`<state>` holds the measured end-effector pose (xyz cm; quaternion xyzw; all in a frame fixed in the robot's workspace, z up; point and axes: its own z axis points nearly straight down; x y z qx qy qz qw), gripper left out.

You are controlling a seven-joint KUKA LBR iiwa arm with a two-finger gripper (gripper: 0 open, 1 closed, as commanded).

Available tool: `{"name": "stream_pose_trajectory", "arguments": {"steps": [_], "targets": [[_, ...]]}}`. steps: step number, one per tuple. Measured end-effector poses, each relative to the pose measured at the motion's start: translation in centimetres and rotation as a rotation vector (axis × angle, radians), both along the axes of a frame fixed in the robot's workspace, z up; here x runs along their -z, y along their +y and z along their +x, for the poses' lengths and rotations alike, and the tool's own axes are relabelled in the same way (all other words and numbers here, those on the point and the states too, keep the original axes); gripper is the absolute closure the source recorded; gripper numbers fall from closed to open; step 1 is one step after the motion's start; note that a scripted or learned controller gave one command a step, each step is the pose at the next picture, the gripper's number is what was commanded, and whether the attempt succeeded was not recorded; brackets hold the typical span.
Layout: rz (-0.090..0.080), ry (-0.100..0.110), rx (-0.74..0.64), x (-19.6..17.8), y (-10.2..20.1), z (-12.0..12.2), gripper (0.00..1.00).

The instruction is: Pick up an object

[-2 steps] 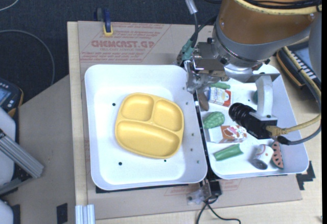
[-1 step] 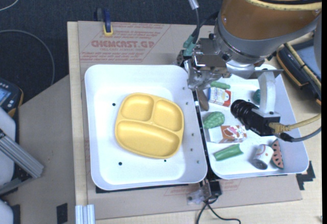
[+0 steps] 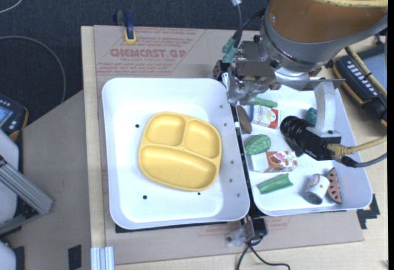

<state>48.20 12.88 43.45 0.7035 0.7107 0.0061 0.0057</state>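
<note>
Where you read print, upper frame:
Board [image 3: 151, 47]: "CHEMCAST".
Gripper [image 3: 246, 98]: over right bin [image 3: 354, 186]; grip state not discernible.

Dark carpet floor [image 3: 43, 23]; brown board [image 3: 154, 47] on bench; cables [image 3: 24, 47] across carpet.

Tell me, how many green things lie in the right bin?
3 clearly: a green bumpy cactus-like toy near the divider, a long green pod at the front, a small green stick behind. The arm may hide more.
</note>
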Motion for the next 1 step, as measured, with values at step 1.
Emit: {"name": "stream_pose_trajectory", "arguments": {"steps": [1], "targets": [[0.0, -0.003, -0.002, -1.02, 0.06, 0.05, 1.0]]}}
